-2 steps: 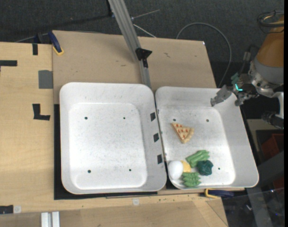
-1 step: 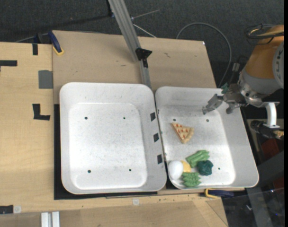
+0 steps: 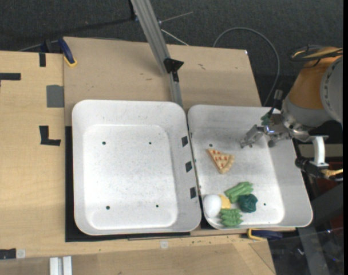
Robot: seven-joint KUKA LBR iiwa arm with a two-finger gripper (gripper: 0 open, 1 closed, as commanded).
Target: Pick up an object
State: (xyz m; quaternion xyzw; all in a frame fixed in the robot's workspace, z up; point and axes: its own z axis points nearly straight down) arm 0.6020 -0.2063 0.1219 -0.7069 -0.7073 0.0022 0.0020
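In the right bin [image 3: 288, 211], a toy pizza slice [image 3: 221, 160] lies near the middle. A cluster sits at the bin's front: a light green vegetable [image 3: 238, 190], a dark teal broccoli-like piece [image 3: 248, 203], a white egg [image 3: 212, 203], a small yellow piece [image 3: 225, 201] and another green piece [image 3: 231, 216]. My gripper [image 3: 259, 140] hangs over the back right of this bin, up and to the right of the pizza slice. It is open, and nothing is between its fingers [image 3: 246, 140].
The left bin [image 3: 128, 165] adjoins the right one, joined by black clips along the shared edge. A slanted metal pole [image 3: 157, 33] comes down to the back of the bins. The wooden bench [image 3: 25, 153] extends to the left.
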